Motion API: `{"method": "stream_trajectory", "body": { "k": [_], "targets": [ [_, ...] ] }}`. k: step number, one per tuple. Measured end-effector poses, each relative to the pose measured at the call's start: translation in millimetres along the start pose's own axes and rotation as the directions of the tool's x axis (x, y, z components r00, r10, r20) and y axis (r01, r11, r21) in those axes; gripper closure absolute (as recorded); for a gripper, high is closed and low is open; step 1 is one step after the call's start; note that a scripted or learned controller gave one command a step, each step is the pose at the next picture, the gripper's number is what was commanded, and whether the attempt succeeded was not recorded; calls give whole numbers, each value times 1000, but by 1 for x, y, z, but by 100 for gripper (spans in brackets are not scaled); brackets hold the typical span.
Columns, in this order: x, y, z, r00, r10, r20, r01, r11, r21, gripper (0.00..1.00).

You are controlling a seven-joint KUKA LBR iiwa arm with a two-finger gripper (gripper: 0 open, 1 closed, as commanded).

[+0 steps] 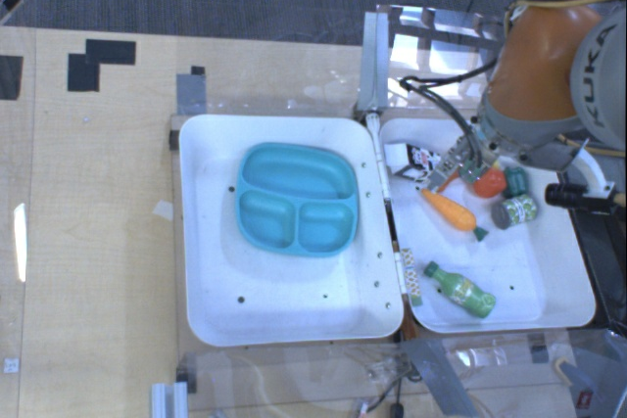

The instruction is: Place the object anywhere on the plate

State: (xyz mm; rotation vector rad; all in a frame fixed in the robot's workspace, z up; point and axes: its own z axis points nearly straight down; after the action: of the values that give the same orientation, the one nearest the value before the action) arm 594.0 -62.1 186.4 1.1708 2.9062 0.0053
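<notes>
A blue divided plate (294, 196) with three compartments lies in the middle of the left bin (211, 289), with nothing on it. In the right bin (554, 294) an orange carrot (449, 209) lies slanted near the bin's left part. My gripper (448, 171) hangs at the bin's upper middle, just above the carrot's upper left end; whether it touches the carrot is unclear. Beside the gripper on its right sits a red round piece (489, 181).
A green bottle (460, 290) lies toward the right bin's front. A small grey-green can (516, 210) and a teal item (515, 179) rest near the arm. A black-and-white card (421, 157) lies at the bin's upper left. A metal frame (377, 64) stands behind the bins.
</notes>
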Motion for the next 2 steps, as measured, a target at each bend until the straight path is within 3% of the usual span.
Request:
{"method": "stream_trajectory", "body": {
  "k": [1, 2],
  "targets": [
    [-6, 47, -18, 1000, -16, 0, 16, 1000, -1, 100],
    [9, 72, -36, 987, -159, 0, 159, 987, -1, 100]
  ]
}}
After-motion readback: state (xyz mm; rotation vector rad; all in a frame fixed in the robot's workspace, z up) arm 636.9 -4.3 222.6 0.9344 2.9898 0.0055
